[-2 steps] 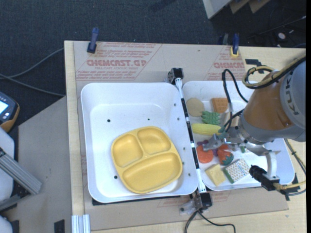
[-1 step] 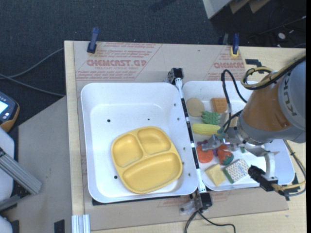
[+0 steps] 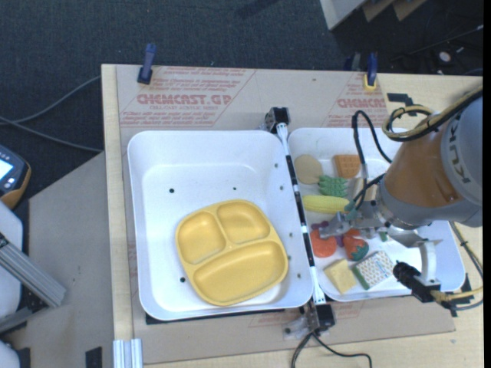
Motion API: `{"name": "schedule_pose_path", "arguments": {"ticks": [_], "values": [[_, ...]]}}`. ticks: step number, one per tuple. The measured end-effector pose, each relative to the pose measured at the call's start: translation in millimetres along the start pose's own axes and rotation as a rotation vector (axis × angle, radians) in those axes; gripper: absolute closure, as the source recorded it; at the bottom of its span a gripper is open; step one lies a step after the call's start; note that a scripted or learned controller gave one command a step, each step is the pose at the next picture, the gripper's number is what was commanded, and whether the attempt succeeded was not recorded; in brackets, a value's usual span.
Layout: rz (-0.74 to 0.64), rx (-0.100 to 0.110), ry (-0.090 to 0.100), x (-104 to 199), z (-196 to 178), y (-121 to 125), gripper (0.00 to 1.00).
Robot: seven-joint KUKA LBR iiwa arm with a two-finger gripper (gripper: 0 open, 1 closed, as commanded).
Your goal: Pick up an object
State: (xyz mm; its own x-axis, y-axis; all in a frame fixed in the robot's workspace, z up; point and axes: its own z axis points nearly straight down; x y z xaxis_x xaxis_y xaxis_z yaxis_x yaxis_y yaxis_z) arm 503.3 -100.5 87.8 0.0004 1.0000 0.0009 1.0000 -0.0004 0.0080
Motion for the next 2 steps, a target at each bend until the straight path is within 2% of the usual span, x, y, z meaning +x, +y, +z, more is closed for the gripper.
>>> {"name": "schedule_pose_path", "arguments": {"ticks": [1,2], "values": [[-0.001,-0.002,0.000,0.9,-10.4,0.8,1.00],[-0.001,-0.001,0.001,0.9,-9.6,0.3,0.00]]}}
